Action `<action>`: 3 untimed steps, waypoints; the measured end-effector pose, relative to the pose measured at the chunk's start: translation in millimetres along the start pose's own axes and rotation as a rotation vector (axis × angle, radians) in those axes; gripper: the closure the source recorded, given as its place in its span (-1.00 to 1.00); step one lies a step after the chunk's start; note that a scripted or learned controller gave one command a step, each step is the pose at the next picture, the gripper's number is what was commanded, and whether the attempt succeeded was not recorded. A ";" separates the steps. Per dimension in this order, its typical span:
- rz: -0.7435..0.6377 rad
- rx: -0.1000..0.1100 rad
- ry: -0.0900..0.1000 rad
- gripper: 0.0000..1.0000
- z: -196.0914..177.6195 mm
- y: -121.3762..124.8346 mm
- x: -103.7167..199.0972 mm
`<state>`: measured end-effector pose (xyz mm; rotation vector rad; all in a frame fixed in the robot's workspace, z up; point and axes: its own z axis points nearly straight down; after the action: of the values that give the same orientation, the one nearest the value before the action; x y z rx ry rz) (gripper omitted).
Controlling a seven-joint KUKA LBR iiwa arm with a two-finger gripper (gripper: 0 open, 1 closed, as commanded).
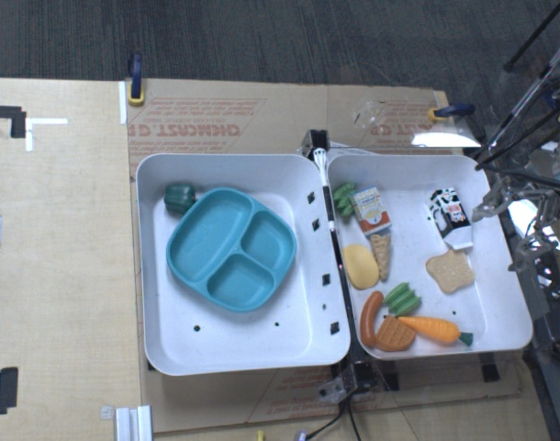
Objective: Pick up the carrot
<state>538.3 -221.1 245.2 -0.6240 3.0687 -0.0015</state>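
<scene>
One carrot, untouched, bin-front.

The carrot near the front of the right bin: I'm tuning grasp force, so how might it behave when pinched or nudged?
The carrot looks like smooth moulded toy plastic, so probably stiff, light and somewhat slippery. Its tapered, rounded body lies flat, so a nudge might roll or pivot it. It touches the brown ridged piece, which may shift too.

Upside-down red lettering on the cardboard sheet, too blurred to read.

Carrot open above; green vegetable and waffle crowd it.
</scene>
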 end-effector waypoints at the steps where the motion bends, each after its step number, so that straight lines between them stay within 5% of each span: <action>1: -0.019 -0.003 0.004 -1.00 52.5 19.1 44.5; 2: -0.207 -0.004 0.004 -1.00 110.2 71.1 23.1; 3: -0.542 0.013 -0.004 -1.00 144.4 77.7 14.0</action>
<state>496.6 -154.9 100.4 -1.4200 2.7839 -0.0243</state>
